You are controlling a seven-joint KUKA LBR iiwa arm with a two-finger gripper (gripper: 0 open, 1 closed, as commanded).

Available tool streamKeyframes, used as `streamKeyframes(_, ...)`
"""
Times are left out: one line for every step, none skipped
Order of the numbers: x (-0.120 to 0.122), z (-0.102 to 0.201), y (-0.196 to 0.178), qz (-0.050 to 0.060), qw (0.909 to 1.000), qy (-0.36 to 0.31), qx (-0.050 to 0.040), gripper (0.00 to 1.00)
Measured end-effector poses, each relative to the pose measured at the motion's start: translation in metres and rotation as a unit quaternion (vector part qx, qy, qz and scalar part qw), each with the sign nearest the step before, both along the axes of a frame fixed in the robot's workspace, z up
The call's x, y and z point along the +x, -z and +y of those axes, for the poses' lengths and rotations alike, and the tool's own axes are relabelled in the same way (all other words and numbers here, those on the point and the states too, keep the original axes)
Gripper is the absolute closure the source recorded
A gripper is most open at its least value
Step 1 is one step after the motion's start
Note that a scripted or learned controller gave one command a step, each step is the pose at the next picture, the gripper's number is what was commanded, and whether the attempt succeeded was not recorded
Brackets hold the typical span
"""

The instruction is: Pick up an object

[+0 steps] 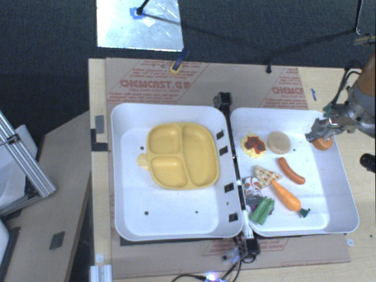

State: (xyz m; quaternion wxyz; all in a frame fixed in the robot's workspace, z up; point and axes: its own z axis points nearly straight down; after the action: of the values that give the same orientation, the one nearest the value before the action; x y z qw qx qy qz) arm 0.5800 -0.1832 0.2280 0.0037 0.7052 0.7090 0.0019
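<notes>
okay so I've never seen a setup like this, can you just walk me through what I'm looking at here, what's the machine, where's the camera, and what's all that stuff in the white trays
This is one camera fixed above a bench, looking down at a slant. Two shallow white bins sit side by side. The left bin holds a yellow divided plate with three compartments. The right bin holds toy food: a sausage, a carrot, a pizza slice, a round tan bun, a small red and yellow piece and something green near the front corner. The machine is a robot arm reaching in from the right; its gripper is the two-fingered hand at its end. It sits over an orange object at the right bin's far side. Whether it actually grips that object is too small to tell.
</notes>
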Motion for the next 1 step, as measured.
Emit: streamKeyframes(-0.0047, 0.0542, -0.0056, 0.003, 1.0000, -0.002, 0.0021, 1.00)
